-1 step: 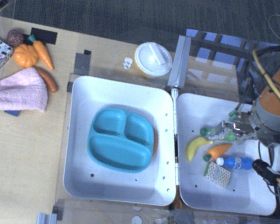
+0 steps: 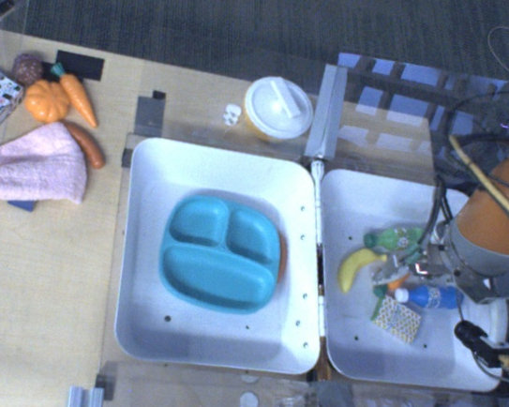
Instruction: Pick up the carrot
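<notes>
One tool [image 2: 413,266] amid right-bin clutter [image 2: 395,280]

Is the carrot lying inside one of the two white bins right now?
No, the carrot lies on the bench left of both bins, beside the small pumpkin.

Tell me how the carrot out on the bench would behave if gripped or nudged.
The small orange tapered carrot looks like moulded plastic, so probably stiff and light. Its smooth cone shape may slip from a pinch near the tip. Lying on its side against the orange toy pumpkin, it would likely roll in an arc if pushed.
</notes>
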`<state>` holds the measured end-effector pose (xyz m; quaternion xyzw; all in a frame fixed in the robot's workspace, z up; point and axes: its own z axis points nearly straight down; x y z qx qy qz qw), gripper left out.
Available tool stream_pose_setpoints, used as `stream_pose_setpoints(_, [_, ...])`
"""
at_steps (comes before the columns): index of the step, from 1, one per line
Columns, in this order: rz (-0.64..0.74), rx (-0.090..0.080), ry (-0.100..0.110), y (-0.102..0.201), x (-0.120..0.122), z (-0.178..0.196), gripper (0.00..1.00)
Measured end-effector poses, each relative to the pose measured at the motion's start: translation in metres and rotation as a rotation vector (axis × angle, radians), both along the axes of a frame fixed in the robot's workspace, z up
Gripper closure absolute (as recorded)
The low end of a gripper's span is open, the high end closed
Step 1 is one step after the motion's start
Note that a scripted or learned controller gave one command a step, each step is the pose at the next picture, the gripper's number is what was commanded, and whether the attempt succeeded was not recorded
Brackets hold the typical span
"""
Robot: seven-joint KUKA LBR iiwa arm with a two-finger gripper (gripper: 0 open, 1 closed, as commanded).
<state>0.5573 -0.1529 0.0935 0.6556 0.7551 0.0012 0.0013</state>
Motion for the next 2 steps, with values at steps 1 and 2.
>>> stream_pose_setpoints(1, [0.000,0.000,-0.001,0.000,0.001,0.008,1.00])
stream_pose_setpoints(2, [-0.037,0.000,0.000,0.044,0.011,0.125,1.00])
